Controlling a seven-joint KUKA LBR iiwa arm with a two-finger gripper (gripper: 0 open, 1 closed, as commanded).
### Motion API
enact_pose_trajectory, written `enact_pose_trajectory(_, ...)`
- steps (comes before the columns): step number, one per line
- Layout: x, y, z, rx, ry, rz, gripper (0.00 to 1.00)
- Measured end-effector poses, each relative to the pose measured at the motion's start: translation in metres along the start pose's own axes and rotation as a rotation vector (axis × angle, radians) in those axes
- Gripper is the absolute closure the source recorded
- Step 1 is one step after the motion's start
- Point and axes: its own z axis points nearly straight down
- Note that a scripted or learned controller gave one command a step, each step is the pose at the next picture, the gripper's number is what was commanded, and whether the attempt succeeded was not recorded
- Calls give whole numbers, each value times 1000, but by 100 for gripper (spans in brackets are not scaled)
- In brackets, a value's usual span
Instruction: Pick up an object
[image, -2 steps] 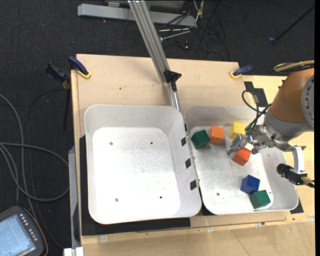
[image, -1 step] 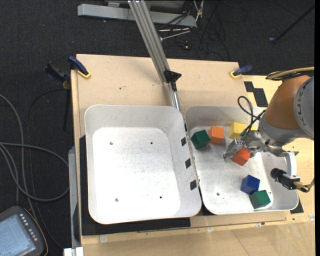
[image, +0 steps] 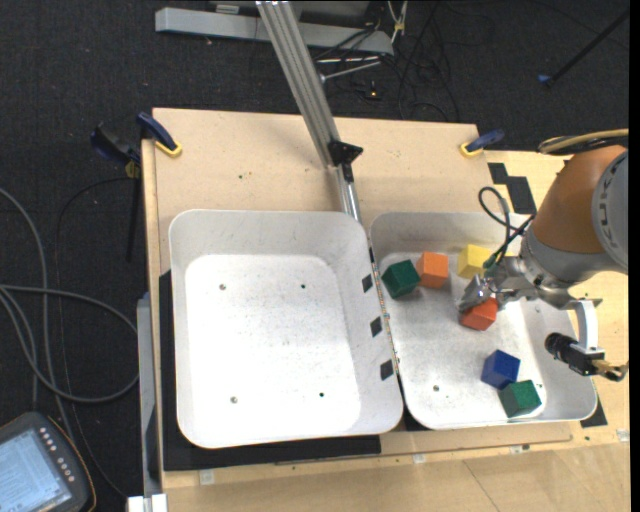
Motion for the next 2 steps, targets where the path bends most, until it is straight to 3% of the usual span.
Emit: enact_pose_trajectory(2, 3, 19, -115, -3, 0, -4, 100)
